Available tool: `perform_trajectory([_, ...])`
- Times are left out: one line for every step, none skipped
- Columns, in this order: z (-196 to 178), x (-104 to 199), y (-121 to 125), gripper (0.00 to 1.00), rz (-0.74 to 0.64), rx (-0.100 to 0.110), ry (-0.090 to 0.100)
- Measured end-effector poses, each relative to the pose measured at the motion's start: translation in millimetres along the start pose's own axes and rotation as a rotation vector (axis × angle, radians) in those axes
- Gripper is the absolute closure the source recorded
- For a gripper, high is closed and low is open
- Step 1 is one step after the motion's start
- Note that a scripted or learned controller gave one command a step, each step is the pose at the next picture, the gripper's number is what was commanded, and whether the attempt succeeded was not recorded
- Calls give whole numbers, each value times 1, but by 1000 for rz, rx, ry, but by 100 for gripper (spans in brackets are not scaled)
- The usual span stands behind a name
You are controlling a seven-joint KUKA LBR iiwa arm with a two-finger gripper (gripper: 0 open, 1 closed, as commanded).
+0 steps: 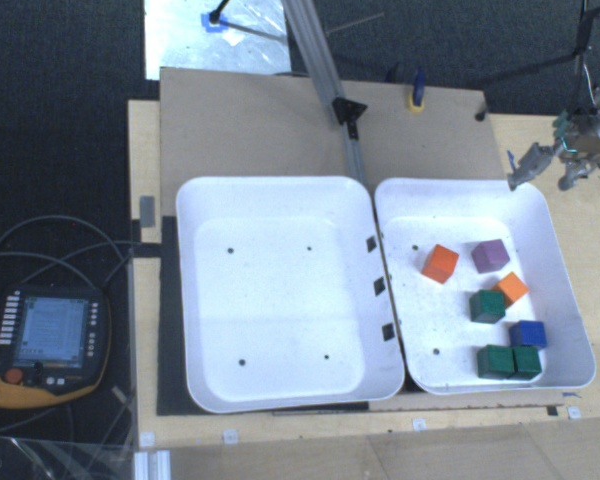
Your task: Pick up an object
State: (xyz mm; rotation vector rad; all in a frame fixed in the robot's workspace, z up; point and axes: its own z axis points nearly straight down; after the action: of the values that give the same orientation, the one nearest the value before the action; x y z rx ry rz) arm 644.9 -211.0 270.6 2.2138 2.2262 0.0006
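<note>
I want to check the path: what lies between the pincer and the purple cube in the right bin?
In the camera view, between the pincer and the purple cube lie just the right bin's far rim and bare white floor; no other block stands there.

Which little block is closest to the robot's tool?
The purple cube, highest in the right white bin, lies nearest the tool; the orange, green and blue blocks sit lower.

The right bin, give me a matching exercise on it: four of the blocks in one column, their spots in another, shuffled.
Blocks:
1. purple block
2. blue block
3. large orange block
4. small orange block

Spots in the right bin:
A. farthest toward the left bin
B. just above the two green blocks at the bin's near edge
C. touching the lone green block
D. nearest the far rim

Pairs: 1-D, 2-B, 3-A, 4-C
</note>
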Motion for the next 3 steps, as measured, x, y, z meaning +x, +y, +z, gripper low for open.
perform_trajectory([0, 0, 0, 0, 1, 0, -1])
perform_trajectory([60, 5, -5, 0, 2, 5, 1])
perform_trajectory([115, 5, -15, 0, 3, 5, 1])
